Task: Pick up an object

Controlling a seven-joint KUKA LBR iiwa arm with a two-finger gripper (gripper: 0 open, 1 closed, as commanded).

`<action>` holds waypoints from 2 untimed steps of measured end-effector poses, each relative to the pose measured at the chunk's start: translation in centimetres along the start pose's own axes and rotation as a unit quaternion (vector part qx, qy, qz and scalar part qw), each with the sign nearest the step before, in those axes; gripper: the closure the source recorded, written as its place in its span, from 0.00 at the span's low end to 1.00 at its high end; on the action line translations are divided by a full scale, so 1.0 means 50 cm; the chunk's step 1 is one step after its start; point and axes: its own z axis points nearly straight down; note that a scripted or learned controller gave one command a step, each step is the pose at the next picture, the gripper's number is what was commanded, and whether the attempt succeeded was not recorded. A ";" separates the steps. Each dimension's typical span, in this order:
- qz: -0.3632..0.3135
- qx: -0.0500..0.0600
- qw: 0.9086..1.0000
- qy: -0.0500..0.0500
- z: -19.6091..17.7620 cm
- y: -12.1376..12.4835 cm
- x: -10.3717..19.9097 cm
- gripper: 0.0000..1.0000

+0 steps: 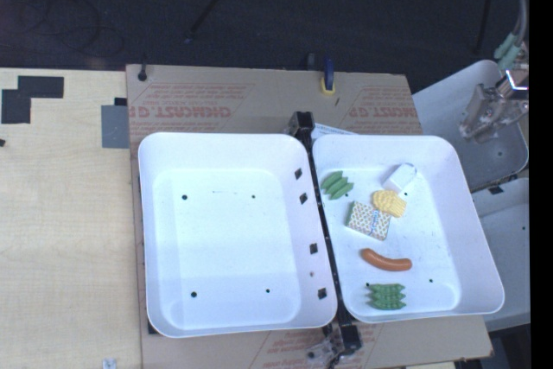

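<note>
We see the gripper (491, 110) beyond the right bin (471, 186), above the bench; we cannot tell its state. That bin holds a sausage (386, 260), waffle (390, 203) and pea pods (337, 184).

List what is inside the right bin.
The right bin holds two green pea pods, a white block, yellow waffle, patterned packet and sausage. Anything beneath them is hidden.

Two white bins (220, 160), cardboard sheet (216, 104)
</note>
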 end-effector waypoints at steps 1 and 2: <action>0.000 0.003 1.000 0.000 0.006 0.000 0.134 1.00; 0.000 0.003 1.000 0.000 0.007 0.012 0.261 1.00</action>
